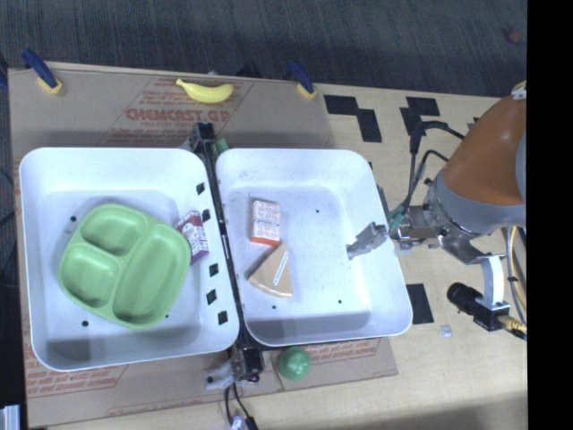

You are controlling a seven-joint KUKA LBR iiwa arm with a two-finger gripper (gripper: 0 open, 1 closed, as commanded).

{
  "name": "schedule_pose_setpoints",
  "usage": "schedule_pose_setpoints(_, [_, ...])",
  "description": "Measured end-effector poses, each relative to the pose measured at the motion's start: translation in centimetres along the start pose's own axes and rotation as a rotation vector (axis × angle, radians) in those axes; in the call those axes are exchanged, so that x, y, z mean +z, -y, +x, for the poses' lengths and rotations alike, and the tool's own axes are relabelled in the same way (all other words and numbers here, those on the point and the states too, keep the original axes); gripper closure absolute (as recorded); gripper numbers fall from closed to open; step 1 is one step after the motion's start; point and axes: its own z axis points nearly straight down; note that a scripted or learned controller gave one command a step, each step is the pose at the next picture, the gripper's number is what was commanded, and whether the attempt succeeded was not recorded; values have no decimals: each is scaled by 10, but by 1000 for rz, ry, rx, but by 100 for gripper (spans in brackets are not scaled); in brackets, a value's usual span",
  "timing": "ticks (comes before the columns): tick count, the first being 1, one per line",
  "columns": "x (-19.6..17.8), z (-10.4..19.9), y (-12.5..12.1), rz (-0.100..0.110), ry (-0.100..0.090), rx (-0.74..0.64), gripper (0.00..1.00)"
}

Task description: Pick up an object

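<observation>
Pincer [365, 238] sits over the right bin's [387, 285] right wall; I can't tell its opening. Cheese wedge [273, 274] lies mid-bin, orange box [265, 221] just behind. I fear a descent here strikes the wall.

The grey arm [479, 173] reaches in from the right, its broad orange band sitting high at the right edge above the wrist. Below the band the grey wrist turns leftward and carries black cables along its far side. The gripper [365, 239] points left and slightly toward the near side, low over the right edge of the scene's middle.
</observation>
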Motion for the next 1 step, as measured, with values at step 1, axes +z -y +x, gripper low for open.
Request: schedule_pose_setpoints(1, [145, 44, 6, 0, 0, -2, 0])
